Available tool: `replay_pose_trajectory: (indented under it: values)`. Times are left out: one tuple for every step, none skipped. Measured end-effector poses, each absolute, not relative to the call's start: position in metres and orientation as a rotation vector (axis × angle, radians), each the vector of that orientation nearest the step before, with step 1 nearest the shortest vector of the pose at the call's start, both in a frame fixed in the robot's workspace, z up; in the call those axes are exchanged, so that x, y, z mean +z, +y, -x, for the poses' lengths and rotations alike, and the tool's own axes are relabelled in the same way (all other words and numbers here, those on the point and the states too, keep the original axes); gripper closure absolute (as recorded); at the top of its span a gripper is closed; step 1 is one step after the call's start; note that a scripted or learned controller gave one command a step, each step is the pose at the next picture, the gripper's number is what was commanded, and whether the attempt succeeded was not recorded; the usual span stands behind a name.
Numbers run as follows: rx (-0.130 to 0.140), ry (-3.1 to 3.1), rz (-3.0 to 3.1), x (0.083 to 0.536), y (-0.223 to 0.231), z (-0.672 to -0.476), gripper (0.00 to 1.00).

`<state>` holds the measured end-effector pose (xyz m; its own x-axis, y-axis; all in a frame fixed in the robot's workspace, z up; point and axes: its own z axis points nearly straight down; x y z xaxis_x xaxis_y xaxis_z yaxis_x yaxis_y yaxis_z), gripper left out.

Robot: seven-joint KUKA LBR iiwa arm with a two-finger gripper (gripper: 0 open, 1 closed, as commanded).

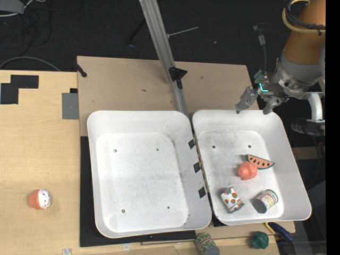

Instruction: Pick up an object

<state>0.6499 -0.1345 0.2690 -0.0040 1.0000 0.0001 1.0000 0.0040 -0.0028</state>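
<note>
Evidently at the approach step, the gripper (256,105) hangs spread and empty over the right bin's (289,142) far rim, well apart from the red ball (246,171) and watermelon slice (260,162), so it must next travel inward and descend.

text: none legible — labels: none legible — numbers: none
</note>
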Motion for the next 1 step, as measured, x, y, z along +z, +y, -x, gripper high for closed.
replay_pose_trajectory:
  values:
    - [0.008, -2.219, 2.214, 0.2065, -0.1341, -0.6551, 0.00]
